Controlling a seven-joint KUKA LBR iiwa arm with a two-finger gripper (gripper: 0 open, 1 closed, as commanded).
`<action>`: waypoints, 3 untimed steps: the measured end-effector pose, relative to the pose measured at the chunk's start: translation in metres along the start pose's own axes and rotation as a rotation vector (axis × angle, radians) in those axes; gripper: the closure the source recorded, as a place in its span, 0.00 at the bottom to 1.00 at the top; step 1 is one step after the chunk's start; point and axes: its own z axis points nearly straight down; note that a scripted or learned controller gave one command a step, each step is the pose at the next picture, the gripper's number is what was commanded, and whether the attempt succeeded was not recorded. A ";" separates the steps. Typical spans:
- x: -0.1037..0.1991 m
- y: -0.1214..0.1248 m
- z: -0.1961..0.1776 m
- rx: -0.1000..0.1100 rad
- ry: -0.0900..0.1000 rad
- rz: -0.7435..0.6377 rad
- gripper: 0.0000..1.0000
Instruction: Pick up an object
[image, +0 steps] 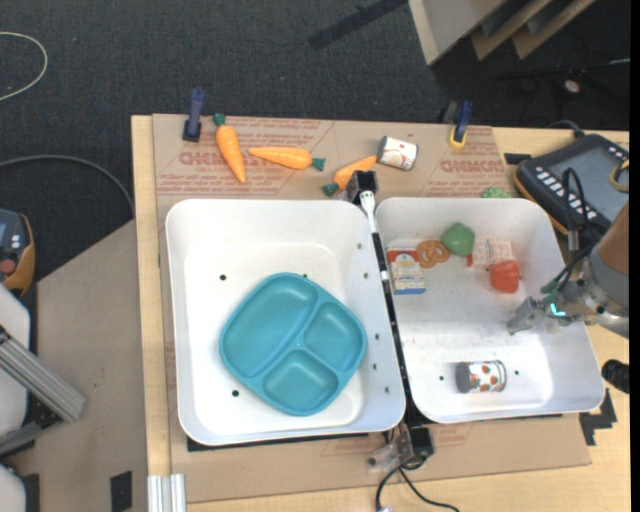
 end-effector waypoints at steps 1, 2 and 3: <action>0.009 0.072 0.030 0.003 0.015 -0.010 0.00; 0.004 0.070 0.017 -0.002 0.003 -0.007 1.00; 0.038 0.133 0.032 0.068 -0.002 0.001 1.00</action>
